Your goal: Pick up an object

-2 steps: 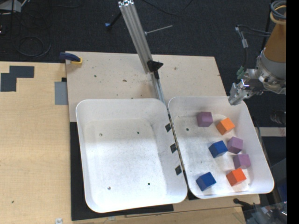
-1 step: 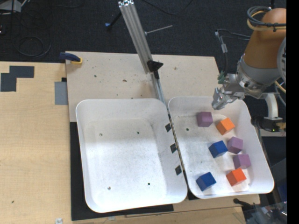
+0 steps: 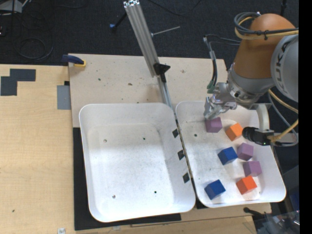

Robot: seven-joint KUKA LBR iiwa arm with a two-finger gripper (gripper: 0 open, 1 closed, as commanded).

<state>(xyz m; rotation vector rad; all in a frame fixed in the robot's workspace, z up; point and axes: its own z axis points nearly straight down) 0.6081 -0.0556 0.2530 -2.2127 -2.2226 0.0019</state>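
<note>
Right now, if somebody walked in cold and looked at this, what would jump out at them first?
Probably the big grey arm with its orange band reaching in from the right, its gripper low over a purple cube at the far end of the right bin. Next, the bright scatter of blue, orange and purple cubes in that bin, beside the left bin.

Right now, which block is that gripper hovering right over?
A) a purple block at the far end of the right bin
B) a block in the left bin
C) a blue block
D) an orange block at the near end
A: the gripper sits just above the purple block at the far end of the right bin.
</note>
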